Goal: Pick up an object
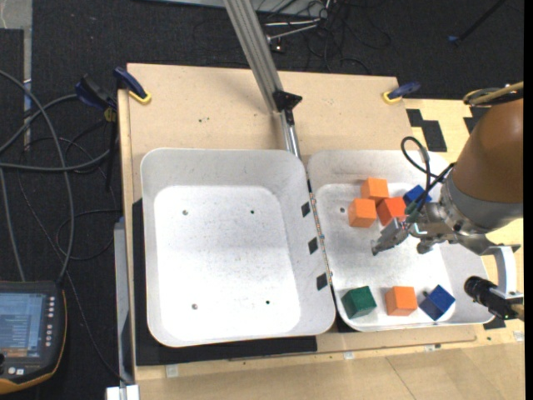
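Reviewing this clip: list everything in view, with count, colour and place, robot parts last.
Orange blocks: four; three clustered at the right bin's upper middle, one near its lower edge.
Green block: one, right bin's lower left.
Blue blocks: two; one at the lower right, one beside the cluster, partly hidden by the arm.
White bins: two, left bin and right bin, side by side on the bench.
Clamps: blue and yellow, at the bench's upper corners.
Pendant: one, lower left on the floor.
Arm: grey with orange band, entering from the right.
Gripper: over the right bin, below the cluster.
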`<state>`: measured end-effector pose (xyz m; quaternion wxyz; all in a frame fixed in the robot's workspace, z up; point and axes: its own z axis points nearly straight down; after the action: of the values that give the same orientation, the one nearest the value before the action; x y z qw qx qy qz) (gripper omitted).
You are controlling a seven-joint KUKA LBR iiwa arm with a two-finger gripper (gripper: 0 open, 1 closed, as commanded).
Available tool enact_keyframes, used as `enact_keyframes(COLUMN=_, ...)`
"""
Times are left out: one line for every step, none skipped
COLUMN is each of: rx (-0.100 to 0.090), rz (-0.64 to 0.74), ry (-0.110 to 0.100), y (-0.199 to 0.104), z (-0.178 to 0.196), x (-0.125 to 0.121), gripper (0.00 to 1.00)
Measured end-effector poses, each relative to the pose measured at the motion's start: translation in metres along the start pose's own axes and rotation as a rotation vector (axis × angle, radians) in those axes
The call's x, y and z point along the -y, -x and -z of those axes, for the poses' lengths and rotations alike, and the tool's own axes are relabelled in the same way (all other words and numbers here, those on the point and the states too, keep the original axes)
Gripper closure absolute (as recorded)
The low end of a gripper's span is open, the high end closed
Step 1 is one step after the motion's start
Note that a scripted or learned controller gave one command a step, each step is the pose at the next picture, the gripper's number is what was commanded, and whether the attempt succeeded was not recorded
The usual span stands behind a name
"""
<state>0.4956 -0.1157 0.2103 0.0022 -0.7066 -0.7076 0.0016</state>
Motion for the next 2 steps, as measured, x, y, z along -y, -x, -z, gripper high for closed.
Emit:
enact_keyframes(rx=0.001, rz=-0.002, ry=0.005, y=0.0, z=0.002, x=-0.001, gripper=0.0)
enact_keyframes(rx=0.0, rz=-0.003, ry=-0.001, y=0.003, z=-0.06, x=-0.006, gripper=0.0)
